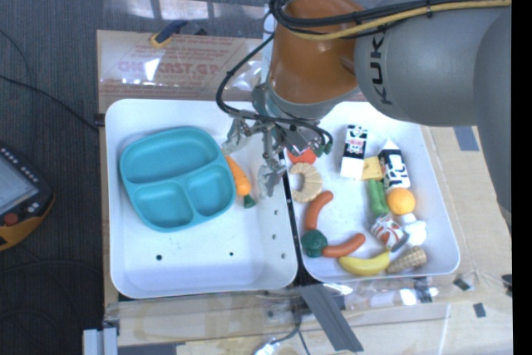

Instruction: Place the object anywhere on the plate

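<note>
A blue divided plate (174, 177) lies in the left bin (199, 266). An orange toy carrot (240, 176) rests on the bin floor, touching or just off the plate's right rim. My gripper (270, 166) hangs below the orange wrist band, above the wall between the two bins and just right of the carrot. Nothing is visibly held in it. The arm hides part of the bins' far edge.
The right bin (440, 204) holds several toy foods: a bagel (304, 181), a sausage (317, 209), a green piece (313, 242), a banana (366, 263), a milk carton (355, 147), an orange (401, 201) and a can (386, 230). The divider ridge (291, 237) runs between the bins.
</note>
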Motion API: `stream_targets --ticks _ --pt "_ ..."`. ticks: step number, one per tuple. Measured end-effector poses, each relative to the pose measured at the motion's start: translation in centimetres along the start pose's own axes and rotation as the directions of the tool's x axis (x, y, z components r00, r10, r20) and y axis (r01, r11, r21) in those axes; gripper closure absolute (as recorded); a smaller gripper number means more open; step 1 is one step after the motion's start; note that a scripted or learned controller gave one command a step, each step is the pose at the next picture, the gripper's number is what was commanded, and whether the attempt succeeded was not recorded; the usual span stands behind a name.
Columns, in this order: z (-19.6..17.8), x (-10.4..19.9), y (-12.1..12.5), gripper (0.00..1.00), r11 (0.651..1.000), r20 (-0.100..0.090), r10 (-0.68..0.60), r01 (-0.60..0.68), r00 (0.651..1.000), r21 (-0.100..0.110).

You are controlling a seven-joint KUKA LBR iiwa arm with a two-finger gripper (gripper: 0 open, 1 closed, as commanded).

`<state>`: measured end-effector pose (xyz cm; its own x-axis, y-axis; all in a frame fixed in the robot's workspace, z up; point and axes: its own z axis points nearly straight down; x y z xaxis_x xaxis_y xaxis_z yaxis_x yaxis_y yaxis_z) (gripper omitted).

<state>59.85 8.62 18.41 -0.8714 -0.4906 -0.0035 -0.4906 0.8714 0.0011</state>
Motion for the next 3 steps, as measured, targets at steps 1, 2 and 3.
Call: stream_targets --ticks 1,2,3 --pt "0.00 0.00 0.00 0.00 1.000 0.000 0.000 0.000 1.000 0.000" --pt "0.00 0.00 0.00 0.00 1.000 0.000 0.000 0.000 1.000 0.000" --pt "0.00 0.00 0.00 0.00 1.000 0.000 0.000 0.000 1.000 0.000"
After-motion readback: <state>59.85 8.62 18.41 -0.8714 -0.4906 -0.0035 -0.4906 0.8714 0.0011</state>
